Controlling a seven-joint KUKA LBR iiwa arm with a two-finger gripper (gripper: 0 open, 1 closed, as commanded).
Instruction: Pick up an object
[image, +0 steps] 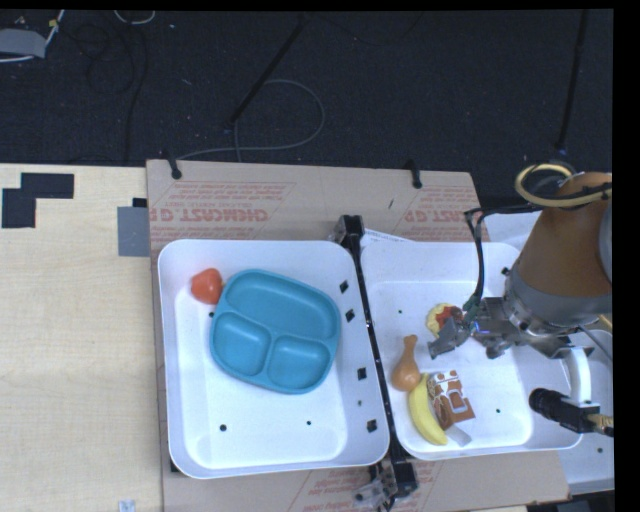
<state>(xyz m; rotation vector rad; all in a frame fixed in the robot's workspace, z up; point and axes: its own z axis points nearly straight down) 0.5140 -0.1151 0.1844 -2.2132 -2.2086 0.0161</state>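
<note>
- Pincer (452, 335) low in the right bin (500, 290), beside a small yellow-red item (440, 318) (likely the pick target); can't tell its state.
- Just below the pincer: drumstick toy (406, 366), banana (426, 414), brown box (451, 394).
- Left of the pincer: blue tray (275, 330) and tomato (206, 286) in the left bin (190, 400).
- Cardboard (300, 205) print is inverted, not legible.

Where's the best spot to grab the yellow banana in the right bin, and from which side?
Probably the yellow banana's middle, coming straight down with the pincer closing across its narrow width. It lies flat along the bin's near edge, with the brown-and-white block tight against its right side, so the upper middle looks freest.
</note>
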